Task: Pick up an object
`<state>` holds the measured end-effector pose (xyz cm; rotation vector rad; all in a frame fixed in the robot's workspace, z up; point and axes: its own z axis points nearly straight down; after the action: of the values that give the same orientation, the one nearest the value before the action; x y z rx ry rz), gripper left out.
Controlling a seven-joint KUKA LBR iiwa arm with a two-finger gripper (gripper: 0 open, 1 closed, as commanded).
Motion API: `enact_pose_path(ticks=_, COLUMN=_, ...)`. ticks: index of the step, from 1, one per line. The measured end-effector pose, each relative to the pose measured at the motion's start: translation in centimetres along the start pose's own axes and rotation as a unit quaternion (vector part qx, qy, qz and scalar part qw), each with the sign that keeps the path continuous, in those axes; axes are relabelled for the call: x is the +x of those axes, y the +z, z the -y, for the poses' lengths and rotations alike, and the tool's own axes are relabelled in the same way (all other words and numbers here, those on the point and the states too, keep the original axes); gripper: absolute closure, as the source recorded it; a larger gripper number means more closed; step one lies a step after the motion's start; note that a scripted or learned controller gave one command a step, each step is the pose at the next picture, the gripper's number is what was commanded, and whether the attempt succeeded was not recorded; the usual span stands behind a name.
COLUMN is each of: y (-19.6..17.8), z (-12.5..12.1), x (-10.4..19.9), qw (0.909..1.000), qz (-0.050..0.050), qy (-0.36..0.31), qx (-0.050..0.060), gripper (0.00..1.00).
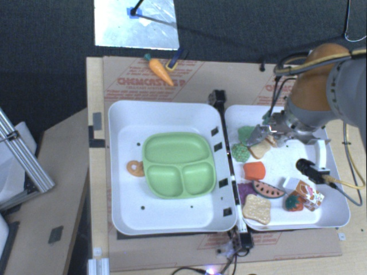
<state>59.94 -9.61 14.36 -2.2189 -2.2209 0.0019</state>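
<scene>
My gripper (262, 135) hangs low over the upper left part of the right bin (338, 211). It sits right above a tan bread slice (261, 149) and beside a green leaf-shaped piece (246, 133). A bumpy green piece (240, 152) lies just below them, by the bin's left wall. Further down are an orange-red block (254, 170), a watermelon slice (268, 188), a purple piece (245, 189) and a toast slice (256, 209). A strawberry (294, 203) and a small printed box (310, 193) lie at the lower right.
The left bin (123, 125) holds a green divided plate (178, 165) and a small orange ring (136, 168). Behind the bins a toy carrot (160, 71) lies on the cardboard, near a shiny metal sheet (136, 16). A black cable connector (305, 167) hangs over the right bin.
</scene>
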Motion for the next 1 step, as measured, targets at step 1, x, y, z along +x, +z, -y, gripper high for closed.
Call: enact_pose_path(ticks=1, y=4.93, z=-0.17, x=0.06, qw=1.0, qz=-0.001, qy=0.0, qx=-0.003, gripper=0.0)
